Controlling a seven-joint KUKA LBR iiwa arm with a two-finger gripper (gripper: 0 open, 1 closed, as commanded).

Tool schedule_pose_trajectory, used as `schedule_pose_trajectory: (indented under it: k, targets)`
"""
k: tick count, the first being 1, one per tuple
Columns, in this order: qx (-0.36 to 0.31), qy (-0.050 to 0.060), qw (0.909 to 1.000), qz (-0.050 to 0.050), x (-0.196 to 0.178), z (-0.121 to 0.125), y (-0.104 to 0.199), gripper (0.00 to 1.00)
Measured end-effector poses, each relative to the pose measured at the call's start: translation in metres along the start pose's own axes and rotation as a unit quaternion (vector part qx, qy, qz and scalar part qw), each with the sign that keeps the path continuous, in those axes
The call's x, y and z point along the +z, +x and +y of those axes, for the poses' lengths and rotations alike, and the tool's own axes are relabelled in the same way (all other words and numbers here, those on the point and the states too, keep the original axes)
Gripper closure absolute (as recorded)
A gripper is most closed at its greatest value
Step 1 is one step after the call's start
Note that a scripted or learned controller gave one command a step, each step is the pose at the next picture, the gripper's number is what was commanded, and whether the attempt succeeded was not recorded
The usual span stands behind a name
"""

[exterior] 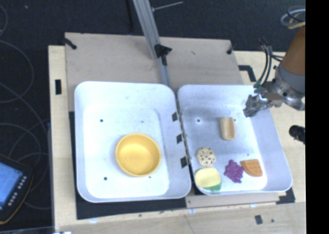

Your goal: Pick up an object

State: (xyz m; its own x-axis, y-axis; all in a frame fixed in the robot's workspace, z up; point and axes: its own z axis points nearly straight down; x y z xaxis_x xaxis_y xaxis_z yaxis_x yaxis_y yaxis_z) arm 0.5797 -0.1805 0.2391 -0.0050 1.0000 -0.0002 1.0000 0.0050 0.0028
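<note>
The right bin (205, 99) holds several small items: a tan bread roll (227, 128), a speckled cookie (205, 156), a purple grape bunch (234, 171), an orange wedge (252, 167) and a yellow-green piece (207, 179) at the front rim. A yellow bowl (137, 154) sits in the left bin (97, 99). My gripper (252, 106) hangs over the right bin's far right edge, above and right of the bread roll. Nothing shows between its fingers.
A grey metal pole (146, 22) slants from the top of the view down to the gap between the bins. Cables (267, 66) run beside the arm at the right. A tablet (10, 184) lies off the bench at the lower left.
</note>
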Motion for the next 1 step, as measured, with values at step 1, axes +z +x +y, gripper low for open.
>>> schedule_pose_trajectory:
  k: [1]
  targets:
    - [-0.001,0.000,1.0000,0.000,0.0039,-0.0010,0.0615,1.00]
